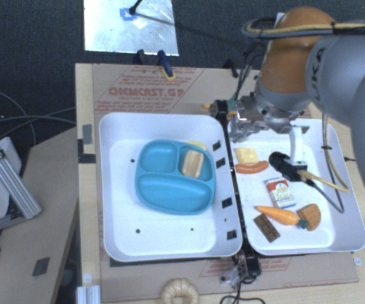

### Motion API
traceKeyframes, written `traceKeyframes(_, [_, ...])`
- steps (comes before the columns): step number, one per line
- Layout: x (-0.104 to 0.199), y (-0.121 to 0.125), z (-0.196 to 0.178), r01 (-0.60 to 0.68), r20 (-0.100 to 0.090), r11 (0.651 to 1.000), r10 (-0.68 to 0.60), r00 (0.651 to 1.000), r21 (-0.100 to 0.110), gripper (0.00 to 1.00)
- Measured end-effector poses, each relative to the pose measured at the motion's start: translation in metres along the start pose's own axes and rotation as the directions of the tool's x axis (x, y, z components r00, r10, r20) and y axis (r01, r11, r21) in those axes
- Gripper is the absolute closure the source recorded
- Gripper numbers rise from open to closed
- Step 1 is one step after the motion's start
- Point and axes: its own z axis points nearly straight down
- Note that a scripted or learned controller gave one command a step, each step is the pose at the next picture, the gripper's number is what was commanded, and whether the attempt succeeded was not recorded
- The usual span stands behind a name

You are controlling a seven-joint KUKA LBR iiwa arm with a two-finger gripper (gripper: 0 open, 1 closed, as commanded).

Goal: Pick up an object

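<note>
The jaws hang low over the 11 o'clock corner of the right bin (355, 236), just beside the wall it shares with the left bin (114, 236). The wrist covers them from above, so I cannot tell how far open they are or whether they hold anything.

The nearest candidate is the cheese (246, 154), close at 6 o'clock from the jaws, with the sausage (251, 167) just beyond it at 6 o'clock. The sausage's long axis runs 9 to 3 o'clock, so a grip would probably need to close across it, 12 to 6.

Farther off toward 5 o'clock lie the box (281, 192), carrot (277, 216), cookie (310, 216) and brown bar (266, 227). Across the wall at 8 o'clock, the blue plate (163, 192) carries a bread slice (192, 163). A short drop to the cheese looks like the easiest move.
</note>
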Motion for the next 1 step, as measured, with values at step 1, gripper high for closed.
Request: traceKeyframes(1, [0.0023, -0.0017, 0.0001, 0.003, 0.000, 1.000, -0.003, 1.000, 0.002, 1.00])
